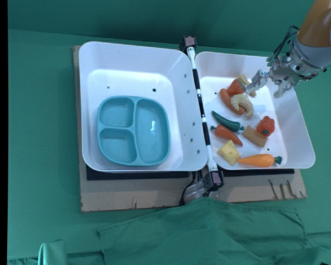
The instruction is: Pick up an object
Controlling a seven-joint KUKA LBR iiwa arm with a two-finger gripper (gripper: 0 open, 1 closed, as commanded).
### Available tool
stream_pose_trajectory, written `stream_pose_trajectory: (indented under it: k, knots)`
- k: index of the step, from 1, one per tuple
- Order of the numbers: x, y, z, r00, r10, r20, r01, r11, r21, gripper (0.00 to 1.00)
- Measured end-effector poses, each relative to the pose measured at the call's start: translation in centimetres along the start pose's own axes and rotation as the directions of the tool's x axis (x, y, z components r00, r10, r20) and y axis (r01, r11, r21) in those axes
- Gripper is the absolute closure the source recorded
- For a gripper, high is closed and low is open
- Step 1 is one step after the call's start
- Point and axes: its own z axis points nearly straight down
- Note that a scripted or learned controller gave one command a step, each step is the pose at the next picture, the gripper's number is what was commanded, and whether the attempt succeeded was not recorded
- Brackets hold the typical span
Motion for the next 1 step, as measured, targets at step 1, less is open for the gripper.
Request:
stream_pose_trajectory:
  k: [1]
  knots:
    - [0.22, 8.83, -5.91, 1.000, -0.007, 0.005, 0.007, 1.000, -0.023, 0.00]
